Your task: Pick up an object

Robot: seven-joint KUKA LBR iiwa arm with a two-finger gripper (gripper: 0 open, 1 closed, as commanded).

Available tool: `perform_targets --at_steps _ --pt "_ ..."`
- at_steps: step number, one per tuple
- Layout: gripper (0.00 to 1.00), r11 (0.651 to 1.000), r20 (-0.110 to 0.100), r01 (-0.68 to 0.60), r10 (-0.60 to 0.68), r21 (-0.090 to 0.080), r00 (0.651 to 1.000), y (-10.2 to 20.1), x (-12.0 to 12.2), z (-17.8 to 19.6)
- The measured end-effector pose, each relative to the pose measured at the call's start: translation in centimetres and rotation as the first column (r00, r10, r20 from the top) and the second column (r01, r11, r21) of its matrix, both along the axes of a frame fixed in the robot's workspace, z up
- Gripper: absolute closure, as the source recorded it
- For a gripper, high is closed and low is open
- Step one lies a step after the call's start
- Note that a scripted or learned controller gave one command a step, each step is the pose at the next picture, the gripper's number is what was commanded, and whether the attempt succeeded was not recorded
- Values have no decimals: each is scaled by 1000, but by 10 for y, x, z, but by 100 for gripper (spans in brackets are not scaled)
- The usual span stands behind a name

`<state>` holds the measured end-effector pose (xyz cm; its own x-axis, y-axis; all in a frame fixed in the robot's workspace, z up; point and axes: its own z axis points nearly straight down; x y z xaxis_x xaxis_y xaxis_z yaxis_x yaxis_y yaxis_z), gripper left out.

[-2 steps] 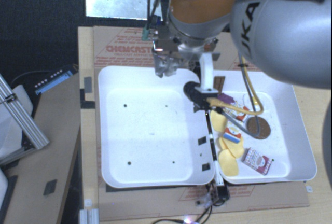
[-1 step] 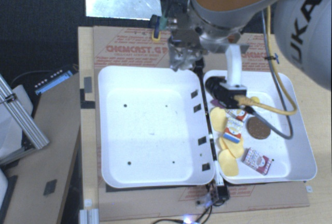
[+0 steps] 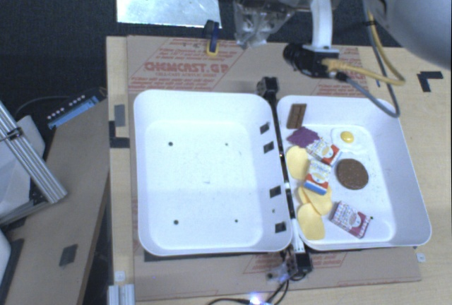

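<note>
The right bin point(image 3: 406, 176) holds several small items. Among them are a brown chocolate bar point(image 3: 297, 115), a purple piece point(image 3: 302, 135), a toy fried egg point(image 3: 347, 137) and a round brown cookie point(image 3: 352, 174). Yellow chip-like pieces point(image 3: 297, 162) lie along its left wall, and a red and white packet point(image 3: 351, 219) lies near the front. My gripper point(image 3: 256, 27) hangs high at the back, above the cardboard beyond both bins and well away from the items. Nothing is visible in its grasp.
The left bin point(image 3: 205, 173) sits beside the right one, joined by a black clamp strip point(image 3: 277, 155). A yellow and blue clip point(image 3: 211, 37) stands on the cardboard at the back. A black cable plug point(image 3: 311, 58) and the arm's hoses hang over the back right.
</note>
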<state>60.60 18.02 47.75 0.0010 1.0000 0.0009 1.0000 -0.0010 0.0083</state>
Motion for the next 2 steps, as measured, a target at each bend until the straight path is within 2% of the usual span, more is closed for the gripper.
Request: perform_targets --at_steps 1,2 --pt "100 1000 -5 -8 8 1 1000 33 -16 19" --pt "100 1000 -11 -12 12 1 1000 56 -125 24"
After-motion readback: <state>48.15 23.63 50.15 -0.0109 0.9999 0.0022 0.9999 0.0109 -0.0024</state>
